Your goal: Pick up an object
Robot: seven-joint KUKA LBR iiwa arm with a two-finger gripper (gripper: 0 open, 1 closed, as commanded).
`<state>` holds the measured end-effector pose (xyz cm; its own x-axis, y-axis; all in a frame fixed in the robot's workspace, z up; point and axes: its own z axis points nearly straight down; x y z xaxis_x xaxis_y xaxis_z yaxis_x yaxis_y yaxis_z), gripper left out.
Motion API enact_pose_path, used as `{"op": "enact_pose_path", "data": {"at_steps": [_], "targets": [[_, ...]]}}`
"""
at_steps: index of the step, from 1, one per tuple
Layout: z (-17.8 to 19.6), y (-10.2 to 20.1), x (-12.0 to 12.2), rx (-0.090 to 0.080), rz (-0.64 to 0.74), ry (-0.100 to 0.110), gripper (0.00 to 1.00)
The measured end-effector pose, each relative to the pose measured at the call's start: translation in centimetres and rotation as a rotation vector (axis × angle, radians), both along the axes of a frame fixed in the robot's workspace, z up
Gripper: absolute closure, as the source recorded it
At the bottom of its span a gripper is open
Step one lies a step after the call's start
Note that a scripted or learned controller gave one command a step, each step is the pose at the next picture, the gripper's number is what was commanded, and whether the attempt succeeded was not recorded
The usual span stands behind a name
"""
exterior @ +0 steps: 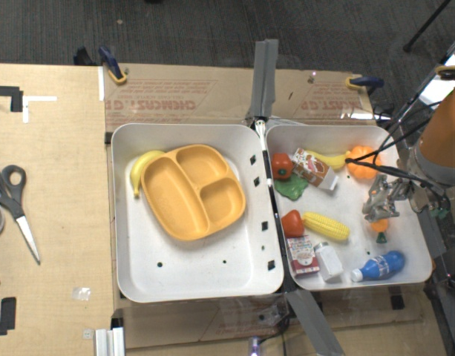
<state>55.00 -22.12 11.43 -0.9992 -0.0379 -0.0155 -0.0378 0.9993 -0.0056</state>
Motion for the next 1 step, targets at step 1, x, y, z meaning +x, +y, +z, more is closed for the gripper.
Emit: {"op": "enact_pose_path", "data": {"at_steps": [1], "targets": [[-0.01, 0.03, 0.00, 0.000, 0.000, 0.000, 0.00]]}}
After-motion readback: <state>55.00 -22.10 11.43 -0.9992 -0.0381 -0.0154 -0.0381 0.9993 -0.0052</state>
